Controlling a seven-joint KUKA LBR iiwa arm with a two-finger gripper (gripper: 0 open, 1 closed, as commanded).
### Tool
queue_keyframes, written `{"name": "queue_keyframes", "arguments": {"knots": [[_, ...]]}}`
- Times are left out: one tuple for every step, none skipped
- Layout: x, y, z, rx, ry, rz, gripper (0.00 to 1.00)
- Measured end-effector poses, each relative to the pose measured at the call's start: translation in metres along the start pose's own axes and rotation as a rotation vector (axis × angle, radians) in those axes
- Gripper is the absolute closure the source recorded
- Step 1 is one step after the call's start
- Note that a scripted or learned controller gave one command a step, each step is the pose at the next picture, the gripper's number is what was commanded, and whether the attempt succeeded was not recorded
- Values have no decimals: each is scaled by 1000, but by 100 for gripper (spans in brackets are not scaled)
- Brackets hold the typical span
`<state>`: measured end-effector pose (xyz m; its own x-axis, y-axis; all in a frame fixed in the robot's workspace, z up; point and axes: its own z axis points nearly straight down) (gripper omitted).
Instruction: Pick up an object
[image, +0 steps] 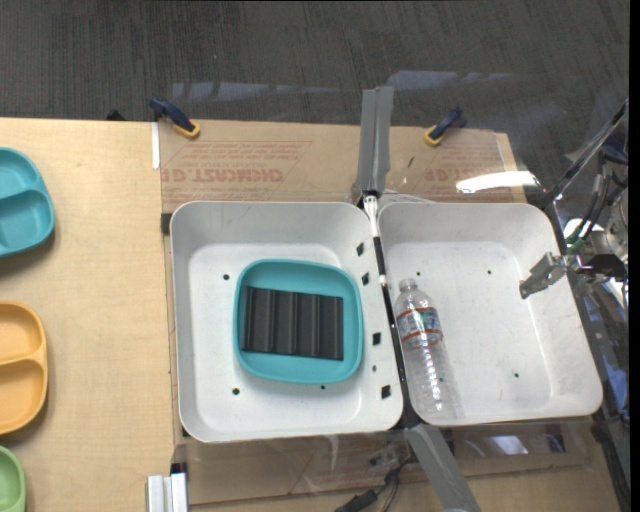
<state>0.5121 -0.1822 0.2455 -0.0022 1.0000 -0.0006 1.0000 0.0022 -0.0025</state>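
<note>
**A:** Status? Where's the target?

**B:** Water bottle (421, 345) lies on its side in the right bin (500, 300), tight along the left wall, cap toward 12 o'clock, base toward 6. Left bin (200, 300) holds a teal tray (298, 322) with a dark ribbed insert (292, 322). I'd go for the bottle: closer, and a round body should suit a pinch.

**A:** Claw?

**B:** Claw (540, 275) sits at the right bin's 3 o'clock rim, well apart from the bottle, nothing between its tips. Too small and slanted to read; I cannot tell whether it's released or clenched.

**A:** Approach?

**B:** Travel toward 9 o'clock across the bin, stop over the labelled midsection (418, 322), not the cap. Turn the wrist so the pinch axis runs 3-to-9, across the bottle's long axis.

**A:** Risk?

**B:** Wall clearance. Bottle looks nearly touching the divider (385, 300) between bins, so the 9 o'clock tip may have no gap to drop into. Clear plastic is slick and may roll toward 3 if nudged. I'd release fully before descent, come straight down, and check it's seated before lifting.

**A:** Worktop clutter?

**B:** Teal, orange and green plates (20, 350) at far 9 o'clock, out of the way.
</note>
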Motion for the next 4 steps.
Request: {"name": "queue_keyframes", "arguments": {"knots": [[-18,-27,-8,-1,0,71,0],[-33,-34,-31,-1,-1,275,0],[-33,-34,-50,-1,-1,204,0],[-34,-34,-36,0,0,-4,0]]}}
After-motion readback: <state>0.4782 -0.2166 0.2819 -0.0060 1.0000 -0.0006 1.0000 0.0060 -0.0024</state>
